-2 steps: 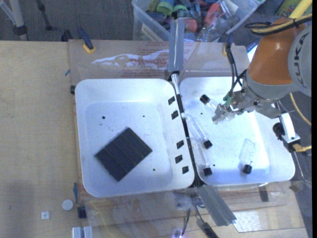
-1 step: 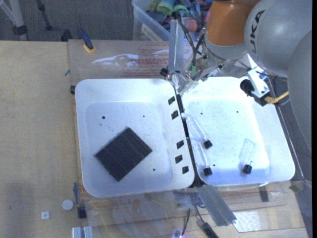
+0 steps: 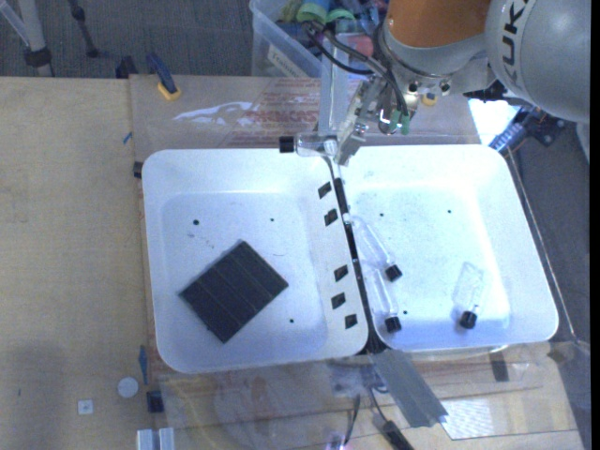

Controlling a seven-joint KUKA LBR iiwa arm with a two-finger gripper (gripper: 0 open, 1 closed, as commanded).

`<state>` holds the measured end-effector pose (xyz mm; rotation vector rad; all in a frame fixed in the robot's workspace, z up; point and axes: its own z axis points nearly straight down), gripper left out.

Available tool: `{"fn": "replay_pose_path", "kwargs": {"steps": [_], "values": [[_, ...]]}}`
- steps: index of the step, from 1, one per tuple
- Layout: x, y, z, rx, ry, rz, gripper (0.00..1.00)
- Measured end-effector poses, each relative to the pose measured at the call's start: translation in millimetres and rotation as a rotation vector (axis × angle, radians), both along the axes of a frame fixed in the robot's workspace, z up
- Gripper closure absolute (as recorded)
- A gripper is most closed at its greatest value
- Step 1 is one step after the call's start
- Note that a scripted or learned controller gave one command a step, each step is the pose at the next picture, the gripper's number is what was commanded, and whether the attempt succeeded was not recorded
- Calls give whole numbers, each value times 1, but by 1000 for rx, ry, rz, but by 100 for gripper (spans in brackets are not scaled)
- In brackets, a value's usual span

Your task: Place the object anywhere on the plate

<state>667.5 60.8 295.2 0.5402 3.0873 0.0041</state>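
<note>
On the near left, the dark square plate (image 3: pixel 233 290) lies flat in the left bin (image 3: pixel 169 176), turned cornerwise. In the right bin (image 3: pixel 525 242), near its front edge, lie three clear bottles with black caps: two long ones (image 3: pixel 375 261) beside the divider between the bins, and a shorter one (image 3: pixel 467 293) well apart to their right. Farther back, the tool (image 3: pixel 330 146) hangs over the rear end of the divider, low above the bin rims; whether it is spread or closed cannot be told, and nothing shows in its grip. Behind the bins, past the tabletop (image 3: pixel 66 232), a clear tub (image 3: pixel 281 26) holds coloured toys.
</note>
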Motion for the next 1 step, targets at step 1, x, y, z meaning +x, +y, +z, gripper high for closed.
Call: {"fn": "replay_pose_path", "kwargs": {"steps": [1], "values": [[-16, 76, 141, -1, 2, 158, 100]]}}
